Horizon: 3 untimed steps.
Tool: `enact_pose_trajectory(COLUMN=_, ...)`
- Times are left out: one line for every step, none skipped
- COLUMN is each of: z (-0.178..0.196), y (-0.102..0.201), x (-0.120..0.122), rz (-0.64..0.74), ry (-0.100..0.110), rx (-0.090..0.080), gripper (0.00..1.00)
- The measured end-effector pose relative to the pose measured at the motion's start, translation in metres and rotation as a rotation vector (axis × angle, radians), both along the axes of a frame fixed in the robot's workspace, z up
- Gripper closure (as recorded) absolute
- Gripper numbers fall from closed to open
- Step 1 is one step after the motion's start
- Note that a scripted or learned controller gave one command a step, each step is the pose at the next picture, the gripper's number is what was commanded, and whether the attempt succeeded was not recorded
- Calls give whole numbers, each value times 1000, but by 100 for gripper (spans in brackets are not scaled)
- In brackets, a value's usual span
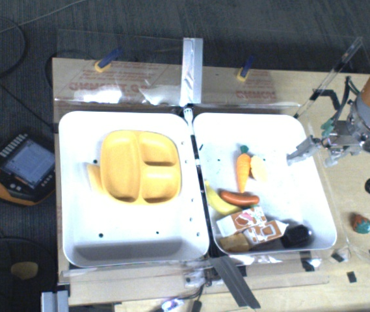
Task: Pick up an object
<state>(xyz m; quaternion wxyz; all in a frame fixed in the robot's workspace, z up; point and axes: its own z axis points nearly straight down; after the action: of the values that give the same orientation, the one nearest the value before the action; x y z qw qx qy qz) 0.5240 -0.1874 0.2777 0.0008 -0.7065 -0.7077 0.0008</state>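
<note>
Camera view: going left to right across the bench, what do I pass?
Handheld pendant → yellow divided tray → banana → carrot → black object → end effector

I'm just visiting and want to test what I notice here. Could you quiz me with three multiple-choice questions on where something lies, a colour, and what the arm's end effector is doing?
1. Where is the yellow tray?
A. left bin
B. right bin
C. on the floor

2. What colour is the carrot?
A. blue
B. orange with a green top
C. black

3. Where is the end effector?
A. deep in the left bin
B. at the right bin's right rim, apart from the food
C. pressed on the sausage

Answers: 1 A, the tray sits in the left bin. 2 B, its body is orange, its tip green. 3 B, it hangs by the rim with bare white floor between it and the carrot.
</note>
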Motion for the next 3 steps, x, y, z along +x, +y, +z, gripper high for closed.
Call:
enact_pose_trajectory(z=-132, y=33, x=8, rz=161, ry=0, rx=1, gripper=0)
enact_pose_trajectory(z=-188, y=79, x=62, rz=307, ry=-10, rx=-5, gripper=0)
enact_pose_trajectory(z=-177, y=80, x=63, rz=306, ry=-15, rx=-3, gripper=100)
